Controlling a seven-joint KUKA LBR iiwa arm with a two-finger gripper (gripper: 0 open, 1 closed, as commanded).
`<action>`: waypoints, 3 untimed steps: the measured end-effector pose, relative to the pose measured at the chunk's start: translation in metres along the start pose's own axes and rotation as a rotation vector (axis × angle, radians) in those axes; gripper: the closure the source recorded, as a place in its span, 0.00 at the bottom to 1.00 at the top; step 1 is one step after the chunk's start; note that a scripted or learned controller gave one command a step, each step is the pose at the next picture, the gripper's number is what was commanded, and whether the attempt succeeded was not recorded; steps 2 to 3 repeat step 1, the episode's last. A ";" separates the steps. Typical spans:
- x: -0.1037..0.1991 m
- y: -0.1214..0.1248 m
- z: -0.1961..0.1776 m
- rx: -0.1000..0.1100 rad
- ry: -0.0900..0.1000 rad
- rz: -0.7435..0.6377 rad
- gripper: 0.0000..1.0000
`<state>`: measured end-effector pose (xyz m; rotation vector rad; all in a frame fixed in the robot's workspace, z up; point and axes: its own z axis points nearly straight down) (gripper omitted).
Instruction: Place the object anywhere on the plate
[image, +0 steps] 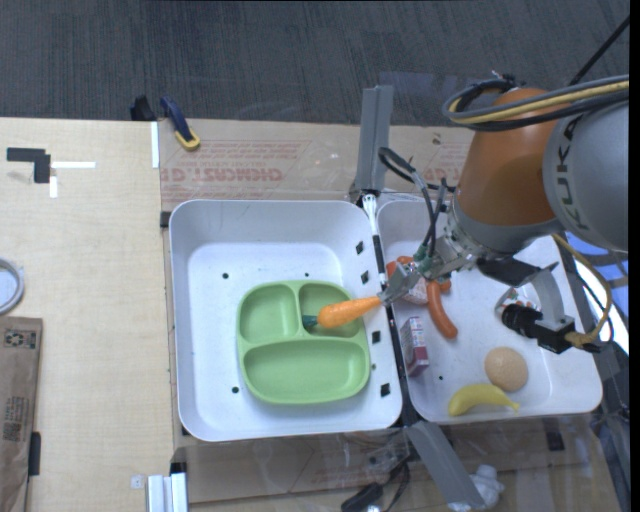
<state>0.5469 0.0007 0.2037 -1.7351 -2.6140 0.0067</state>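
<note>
Toy carrot (345, 311) pinched at its thin orange tip by pincer (392, 291), green-topped end hanging over green divided plate (300, 370) in left bin (200, 300). Probably light, stiff, smooth plastic; tapered tip a slippery hold. Better taken mid-body, across thickest part. Banana (480, 401), egg (507, 369), sausage (441, 313) in right bin (570, 395).

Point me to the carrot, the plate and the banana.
carrot (345, 312), camera view, middle of its orange body
plate (300, 372), camera view, floor of its large lower compartment
banana (480, 401), camera view, middle of its curve
</note>
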 end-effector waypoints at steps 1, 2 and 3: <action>0.007 -0.018 -0.035 -0.003 -0.002 -0.256 0.00; 0.007 -0.018 -0.035 -0.003 -0.002 -0.256 0.00; 0.007 -0.018 -0.035 -0.003 -0.002 -0.256 0.00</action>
